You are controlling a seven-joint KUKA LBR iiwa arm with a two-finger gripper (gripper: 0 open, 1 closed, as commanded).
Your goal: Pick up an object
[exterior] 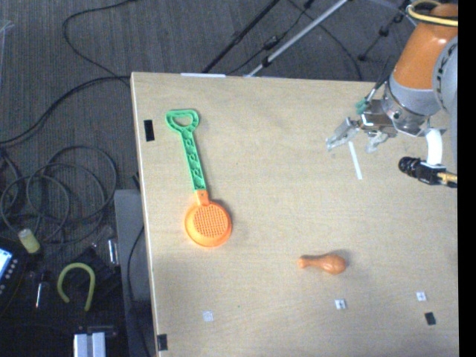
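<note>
A toy sieve (199, 192) with a green handle and a round orange head lies on the tan bench top at the left. A small orange drumstick-shaped object (325, 262) lies toward the front, right of the middle. My gripper (349, 145) hangs over the bench's far right part, well apart from both objects. Its fingers (332, 140) are spread open and hold nothing. A thin white rod (355, 162) slants down below them.
The bench top (282, 162) ends at the left along a straight edge, with cables (52, 184) on the dark floor beyond it. Small markers (341, 303) sit near the front edge, and a black tag (149, 129) near the left edge. Stand legs (312, 21) cross behind the bench.
</note>
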